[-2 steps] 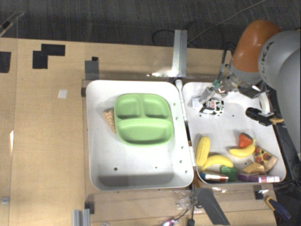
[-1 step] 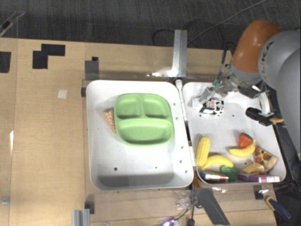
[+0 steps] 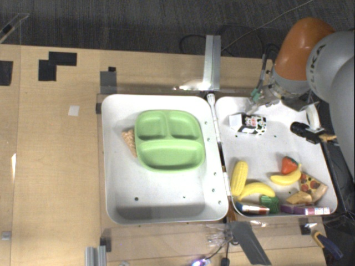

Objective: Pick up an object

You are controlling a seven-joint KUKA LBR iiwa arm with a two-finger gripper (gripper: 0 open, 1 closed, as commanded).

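While my tool [image 3: 259,97] hovers over the right bin's [image 3: 327,165] far edge, its grip unreadable from here, I'd drop straight onto the cow-print carton [image 3: 252,124] just below, centring before closing.

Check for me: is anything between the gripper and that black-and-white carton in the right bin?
Nothing visible. The gripper hangs at the right bin's far edge, just above the black-and-white carton, with bare bin floor between them. The corn and bananas lie nearer the camera.
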